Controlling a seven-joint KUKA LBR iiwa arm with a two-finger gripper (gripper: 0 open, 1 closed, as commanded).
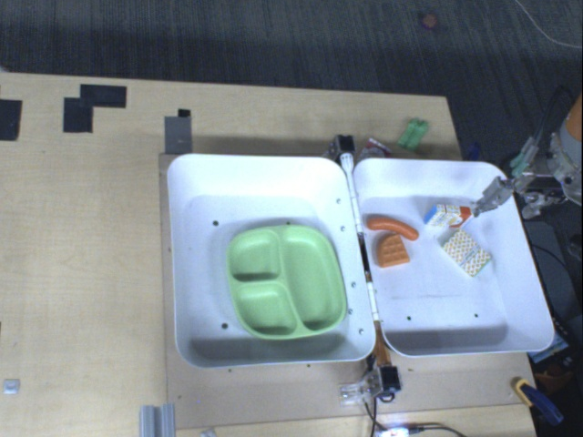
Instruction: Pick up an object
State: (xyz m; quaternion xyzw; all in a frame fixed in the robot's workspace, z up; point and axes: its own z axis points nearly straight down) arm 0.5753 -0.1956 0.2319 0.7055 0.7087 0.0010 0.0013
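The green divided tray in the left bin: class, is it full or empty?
Empty. The green divided tray lies flat in the left bin, all three compartments showing bare green.

Light wood bench (82, 271) carries 2 shallow white bins side by side, touching at the middle: left bin (196, 244), right bin (519, 271). Black tape patches (91, 106) sit on bench top-left. Small green object (414, 133) lies on bench just behind right bin, nr back edge

Divided tray (287, 280) in left bin (196, 244); sausage (393, 227), wedge (393, 250), carton (445, 215), packet (465, 251) in right bin (519, 308).
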